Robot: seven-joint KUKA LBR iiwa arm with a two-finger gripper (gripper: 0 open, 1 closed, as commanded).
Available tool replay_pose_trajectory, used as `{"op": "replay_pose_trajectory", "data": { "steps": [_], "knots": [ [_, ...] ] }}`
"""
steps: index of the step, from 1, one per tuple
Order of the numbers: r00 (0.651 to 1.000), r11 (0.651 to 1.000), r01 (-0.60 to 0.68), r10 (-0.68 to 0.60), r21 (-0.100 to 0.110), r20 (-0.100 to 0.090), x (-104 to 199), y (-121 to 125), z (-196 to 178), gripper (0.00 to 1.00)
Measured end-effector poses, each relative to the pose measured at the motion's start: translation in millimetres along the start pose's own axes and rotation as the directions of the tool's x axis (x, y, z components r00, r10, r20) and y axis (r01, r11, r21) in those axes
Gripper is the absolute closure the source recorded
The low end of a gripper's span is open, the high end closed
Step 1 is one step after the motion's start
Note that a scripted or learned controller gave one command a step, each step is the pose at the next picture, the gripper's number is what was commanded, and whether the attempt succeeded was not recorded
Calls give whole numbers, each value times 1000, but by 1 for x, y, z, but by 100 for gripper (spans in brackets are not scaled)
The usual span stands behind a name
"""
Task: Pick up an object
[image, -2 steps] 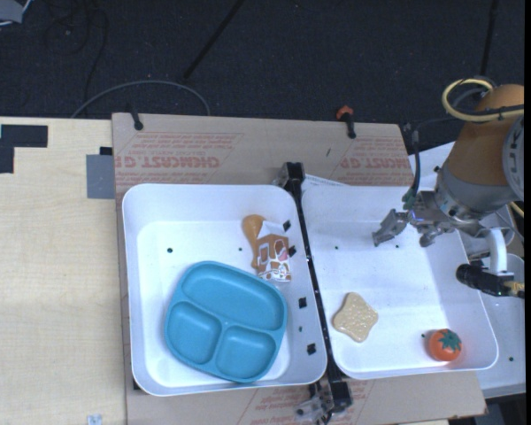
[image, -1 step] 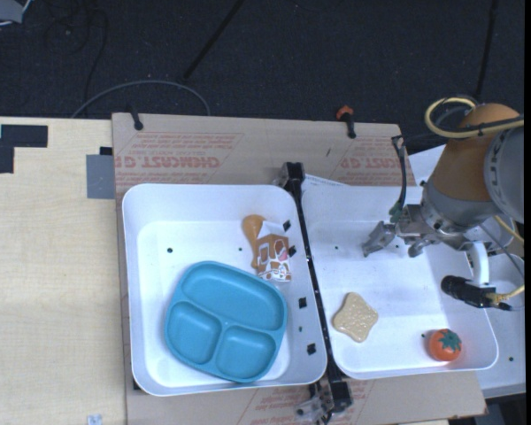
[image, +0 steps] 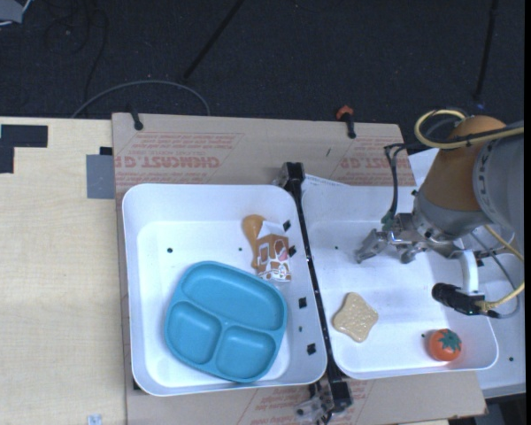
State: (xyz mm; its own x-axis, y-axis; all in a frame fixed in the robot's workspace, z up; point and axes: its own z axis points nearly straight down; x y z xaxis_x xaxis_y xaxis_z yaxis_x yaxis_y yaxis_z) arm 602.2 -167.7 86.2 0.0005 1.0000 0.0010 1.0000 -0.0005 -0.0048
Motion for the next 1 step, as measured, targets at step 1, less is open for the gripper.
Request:
{"op": "replay_pose_trajectory", "data": {
  "steps": [1],
  "knots": [
    [1000,1000,-2,2,0,0,-1,0,-11,100]
  ]
}}
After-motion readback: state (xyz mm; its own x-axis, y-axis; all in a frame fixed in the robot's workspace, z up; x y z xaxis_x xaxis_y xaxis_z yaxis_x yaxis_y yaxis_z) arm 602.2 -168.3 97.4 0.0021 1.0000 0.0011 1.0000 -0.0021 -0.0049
